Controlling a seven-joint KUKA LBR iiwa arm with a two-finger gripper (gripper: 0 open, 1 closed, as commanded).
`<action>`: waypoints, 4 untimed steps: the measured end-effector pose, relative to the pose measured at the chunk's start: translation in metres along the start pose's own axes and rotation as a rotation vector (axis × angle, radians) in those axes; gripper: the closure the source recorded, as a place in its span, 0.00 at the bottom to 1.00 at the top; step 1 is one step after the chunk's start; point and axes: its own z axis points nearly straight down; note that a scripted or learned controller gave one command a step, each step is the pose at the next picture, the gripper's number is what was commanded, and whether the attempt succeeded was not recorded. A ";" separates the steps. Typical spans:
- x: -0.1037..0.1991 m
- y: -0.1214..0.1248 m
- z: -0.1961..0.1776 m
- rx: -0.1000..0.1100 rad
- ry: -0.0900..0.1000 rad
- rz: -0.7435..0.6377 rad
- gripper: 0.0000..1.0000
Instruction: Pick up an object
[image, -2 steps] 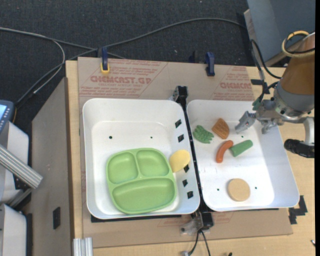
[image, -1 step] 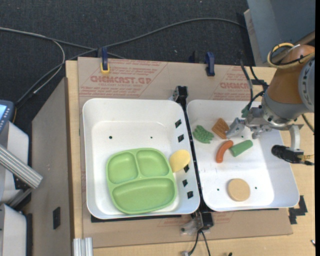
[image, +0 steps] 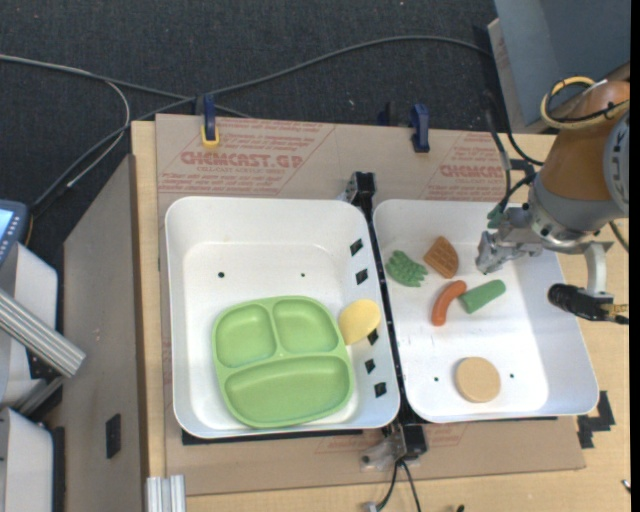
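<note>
My gripper (image: 488, 258) hangs over the back of the right bin (image: 560, 375), reaching in from the right. Just below it lies a green block-like piece (image: 483, 296), beside an orange sausage-shaped piece (image: 446, 302). A brown wedge (image: 441, 257) sits to the gripper's left, and a green leafy piece (image: 406, 269) lies further left near the bin's wall. A tan round disc (image: 478, 380) rests toward the front of this bin. Nothing shows between the gripper and these objects that marks a hold.
The left bin (image: 190, 300) holds a green divided plate (image: 283, 360) with a yellow rounded piece (image: 359, 320) at its right edge. A black divider strip (image: 375, 290) runs between the bins. Cables and clamps lie behind the bench.
</note>
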 end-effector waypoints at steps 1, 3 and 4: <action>-0.008 -0.004 -0.059 -0.007 -0.004 0.003 1.00; 0.045 -0.015 -0.088 0.003 0.002 -0.003 1.00; 0.101 -0.028 -0.077 0.004 0.002 -0.004 1.00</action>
